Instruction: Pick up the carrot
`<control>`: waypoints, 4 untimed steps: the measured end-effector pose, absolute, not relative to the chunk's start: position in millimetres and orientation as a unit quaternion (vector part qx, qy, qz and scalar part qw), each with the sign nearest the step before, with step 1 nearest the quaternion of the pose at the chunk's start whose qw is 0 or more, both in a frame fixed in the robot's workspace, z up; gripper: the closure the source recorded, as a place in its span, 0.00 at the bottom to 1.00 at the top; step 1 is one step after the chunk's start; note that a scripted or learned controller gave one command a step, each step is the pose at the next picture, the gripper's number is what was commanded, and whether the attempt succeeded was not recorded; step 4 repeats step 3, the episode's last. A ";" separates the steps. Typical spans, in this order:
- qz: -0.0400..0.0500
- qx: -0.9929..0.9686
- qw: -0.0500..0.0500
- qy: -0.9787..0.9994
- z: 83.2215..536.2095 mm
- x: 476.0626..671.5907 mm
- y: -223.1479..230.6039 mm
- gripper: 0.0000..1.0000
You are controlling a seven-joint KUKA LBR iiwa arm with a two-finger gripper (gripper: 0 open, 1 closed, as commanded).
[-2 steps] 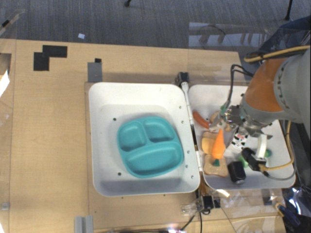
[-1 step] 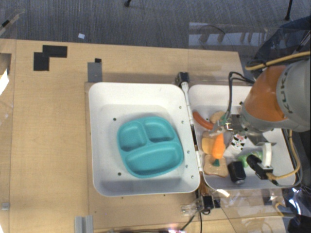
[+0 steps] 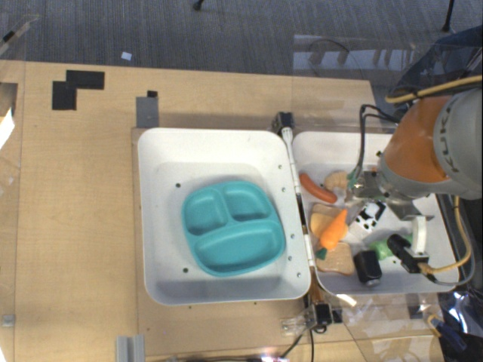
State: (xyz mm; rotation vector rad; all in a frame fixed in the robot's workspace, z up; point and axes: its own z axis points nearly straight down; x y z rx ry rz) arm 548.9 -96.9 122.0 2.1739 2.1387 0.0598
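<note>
Grey arm [image 3: 453, 145] over wooden bench [image 3: 75, 225]; grey carpet [image 3: 226, 21] beyond; jaws' state unclear.

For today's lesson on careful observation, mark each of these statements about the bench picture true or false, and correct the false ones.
1. The teal divided plate lies in the left bin. True.
2. The carrot lies on the teal plate. False: it is in the right bin, among other food items.
3. The arm reaches over the right bin. True.
4. The hot dog is in the left bin. False: it lies in the right bin, above the carrot in the picture.
5. The end effector is over the left bin. False: it is over the right bin, close beside the carrot's upper end.
</note>
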 end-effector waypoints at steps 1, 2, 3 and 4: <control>0.025 0.719 0.040 0.693 109.3 515.9 -95.3 1.00; 0.011 0.708 0.002 0.706 191.2 579.3 65.9 1.00; 0.002 0.493 0.004 0.870 241.2 492.6 1.8 1.00; 0.002 0.493 0.004 0.870 241.2 492.6 1.8 1.00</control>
